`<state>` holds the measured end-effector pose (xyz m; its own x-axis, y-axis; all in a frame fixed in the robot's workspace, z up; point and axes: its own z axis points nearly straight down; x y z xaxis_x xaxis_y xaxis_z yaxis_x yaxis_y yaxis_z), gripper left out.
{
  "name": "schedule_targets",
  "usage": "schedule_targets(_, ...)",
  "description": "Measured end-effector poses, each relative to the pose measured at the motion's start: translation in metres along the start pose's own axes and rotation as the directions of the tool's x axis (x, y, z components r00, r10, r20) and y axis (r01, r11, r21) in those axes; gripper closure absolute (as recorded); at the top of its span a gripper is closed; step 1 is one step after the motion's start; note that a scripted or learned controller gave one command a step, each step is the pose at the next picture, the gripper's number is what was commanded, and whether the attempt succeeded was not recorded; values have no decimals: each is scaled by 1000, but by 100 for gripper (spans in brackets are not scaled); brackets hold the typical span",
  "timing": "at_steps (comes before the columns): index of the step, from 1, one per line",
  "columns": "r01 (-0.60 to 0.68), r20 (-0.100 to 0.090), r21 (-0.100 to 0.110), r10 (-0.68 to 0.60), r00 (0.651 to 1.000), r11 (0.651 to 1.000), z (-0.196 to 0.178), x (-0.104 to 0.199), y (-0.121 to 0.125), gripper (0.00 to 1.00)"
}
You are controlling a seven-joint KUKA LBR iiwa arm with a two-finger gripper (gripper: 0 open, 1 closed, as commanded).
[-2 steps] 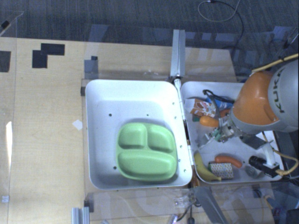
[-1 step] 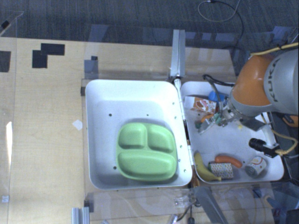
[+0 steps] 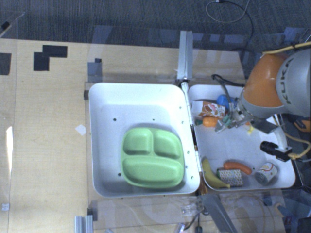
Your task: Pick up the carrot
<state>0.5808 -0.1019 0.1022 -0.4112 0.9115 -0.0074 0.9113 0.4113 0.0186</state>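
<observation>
We see the carrot lying left-to-right, well nearer than our gripper, whose state we cannot tell.

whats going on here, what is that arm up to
A grey KUKA arm reaches in from the right over the right-hand bin, with its gripper low near the bin's upper left part, beside a small orange item and a packet. The carrot lies apart from it near the bin's front edge, next to a banana, a grey block and a small can. Nothing shows between its fingers. The left bin holds a green divided tray.
</observation>
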Motion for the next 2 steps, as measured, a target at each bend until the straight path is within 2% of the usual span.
schedule_targets(1,16,-3,8,-15,1000,1000,13,-17,15,100)
schedule_targets(2,51,-6,13,-51,999,999,9,3,16,100)
